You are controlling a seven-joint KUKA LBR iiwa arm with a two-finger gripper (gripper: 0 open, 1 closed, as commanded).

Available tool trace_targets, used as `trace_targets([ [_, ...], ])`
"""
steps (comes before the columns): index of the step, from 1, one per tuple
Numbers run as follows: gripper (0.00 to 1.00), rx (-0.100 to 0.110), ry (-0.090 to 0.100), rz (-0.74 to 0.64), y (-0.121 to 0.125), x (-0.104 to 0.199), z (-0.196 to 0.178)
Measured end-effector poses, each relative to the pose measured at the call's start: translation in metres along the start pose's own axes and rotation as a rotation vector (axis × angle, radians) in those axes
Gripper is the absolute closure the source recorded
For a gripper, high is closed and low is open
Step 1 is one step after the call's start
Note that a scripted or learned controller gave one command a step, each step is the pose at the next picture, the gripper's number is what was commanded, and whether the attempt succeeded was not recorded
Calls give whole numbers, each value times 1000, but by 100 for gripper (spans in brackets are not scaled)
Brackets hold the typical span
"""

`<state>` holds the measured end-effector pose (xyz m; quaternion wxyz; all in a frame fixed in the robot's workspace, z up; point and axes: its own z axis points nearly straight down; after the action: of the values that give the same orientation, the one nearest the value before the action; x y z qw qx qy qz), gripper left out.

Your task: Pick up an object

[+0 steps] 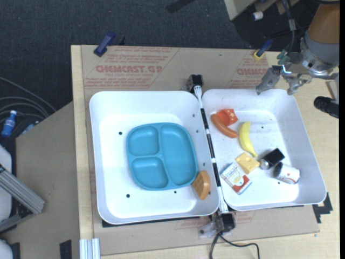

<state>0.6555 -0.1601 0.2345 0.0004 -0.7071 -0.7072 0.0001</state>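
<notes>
While the gripper [281, 81] hovers open-fingered above the right bin's [302, 115] far rim, the banana [246, 138] looks light and smooth. Grasping across its narrow middle seems safest.

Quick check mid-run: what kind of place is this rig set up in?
Likely a robotics lab bench, not a kitchen: two white bins clamped onto a board printed CHEMCAST, toy food such as a banana, and loose cables on dark carpet.

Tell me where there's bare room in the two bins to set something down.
Left bin: bare strips all around the blue plate, tight only by the cookie. Right bin: the far-right corner past the banana is bare; its middle and near part are crowded.
</notes>
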Motion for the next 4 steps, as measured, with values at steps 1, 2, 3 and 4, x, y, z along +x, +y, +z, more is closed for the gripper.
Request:
trace_targets([
  [1,0,2,0,1,10,-24,125],
  [2,0,1,1,-1,11,41,150],
  [3,0,2,1,-1,11,69,149],
  [4,0,1,0,1,-37,53,150],
])
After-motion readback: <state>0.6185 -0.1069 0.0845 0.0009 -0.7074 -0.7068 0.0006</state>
